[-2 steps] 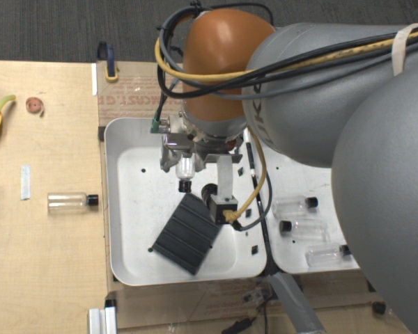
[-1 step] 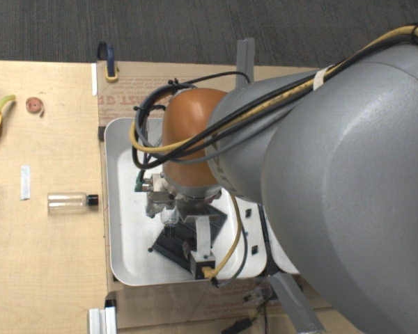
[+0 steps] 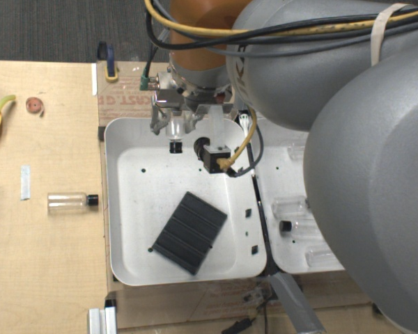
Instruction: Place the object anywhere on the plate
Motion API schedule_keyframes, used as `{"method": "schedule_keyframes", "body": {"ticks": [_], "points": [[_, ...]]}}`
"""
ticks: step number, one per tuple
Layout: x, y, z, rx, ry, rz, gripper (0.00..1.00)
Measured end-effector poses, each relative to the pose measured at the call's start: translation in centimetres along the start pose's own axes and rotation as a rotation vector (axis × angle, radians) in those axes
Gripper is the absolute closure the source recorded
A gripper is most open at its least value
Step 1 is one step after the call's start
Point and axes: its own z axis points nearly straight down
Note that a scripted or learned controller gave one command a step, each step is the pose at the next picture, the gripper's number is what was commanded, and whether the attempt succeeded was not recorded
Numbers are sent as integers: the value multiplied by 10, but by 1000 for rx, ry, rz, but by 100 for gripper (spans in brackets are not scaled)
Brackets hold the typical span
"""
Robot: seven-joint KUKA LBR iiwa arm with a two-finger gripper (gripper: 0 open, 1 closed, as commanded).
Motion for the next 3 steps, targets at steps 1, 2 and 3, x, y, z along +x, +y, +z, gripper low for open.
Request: {"method": "schedule_keyframes", "body": {"ticks": [1,2,3], "points": [[-2,-84,114,4,1,-290,100],[-2,-133,185,-1,3,-383,100],[-37,-134,50,0,1,-286,100]]}}
